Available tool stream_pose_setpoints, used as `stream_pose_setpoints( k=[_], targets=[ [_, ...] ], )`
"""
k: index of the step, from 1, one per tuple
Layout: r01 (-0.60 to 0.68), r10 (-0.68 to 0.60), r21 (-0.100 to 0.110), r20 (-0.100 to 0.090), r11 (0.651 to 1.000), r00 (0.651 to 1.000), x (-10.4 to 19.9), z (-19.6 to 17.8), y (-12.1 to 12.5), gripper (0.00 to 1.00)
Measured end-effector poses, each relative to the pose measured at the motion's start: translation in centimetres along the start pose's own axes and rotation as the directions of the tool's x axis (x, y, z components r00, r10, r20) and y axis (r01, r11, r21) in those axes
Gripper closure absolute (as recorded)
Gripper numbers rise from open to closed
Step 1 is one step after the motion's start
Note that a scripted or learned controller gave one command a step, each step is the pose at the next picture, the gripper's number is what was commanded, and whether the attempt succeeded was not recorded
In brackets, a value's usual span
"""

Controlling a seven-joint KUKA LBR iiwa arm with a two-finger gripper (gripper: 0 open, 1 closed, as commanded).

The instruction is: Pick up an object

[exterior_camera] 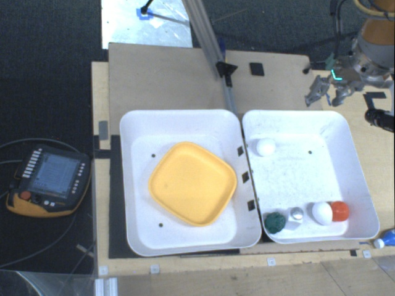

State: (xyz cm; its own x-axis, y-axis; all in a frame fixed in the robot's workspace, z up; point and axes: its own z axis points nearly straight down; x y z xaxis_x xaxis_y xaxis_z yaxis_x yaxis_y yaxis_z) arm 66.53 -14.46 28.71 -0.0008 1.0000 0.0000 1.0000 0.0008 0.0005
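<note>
Camera view shows the gripper (328, 93) with jaws spread, holding nothing, beyond the right bin's (355, 159) far rim. Below them lies a white ball (266, 147); descending centred over it should prevent a roll-away.

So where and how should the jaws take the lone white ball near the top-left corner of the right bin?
Probably straight from above, jaws closing across the middle of the white ball. It is round and sits apart from the other items, but near the right bin's left wall, so the jaws should straddle it along that wall rather than toward it.
</note>
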Motion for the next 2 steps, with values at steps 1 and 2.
stream_pose_setpoints(
  k=[1, 2],
  targets=[
    [0.0, 0.0, 0.0, 0.0, 1.0, 1.0, 0.0, 0.0, 0.0, 0.0],
    [0.0, 0.0, 0.004, -0.001, 1.0, 1.0, 0.6, 5.9, 0.5, 0.0]
  ],
)
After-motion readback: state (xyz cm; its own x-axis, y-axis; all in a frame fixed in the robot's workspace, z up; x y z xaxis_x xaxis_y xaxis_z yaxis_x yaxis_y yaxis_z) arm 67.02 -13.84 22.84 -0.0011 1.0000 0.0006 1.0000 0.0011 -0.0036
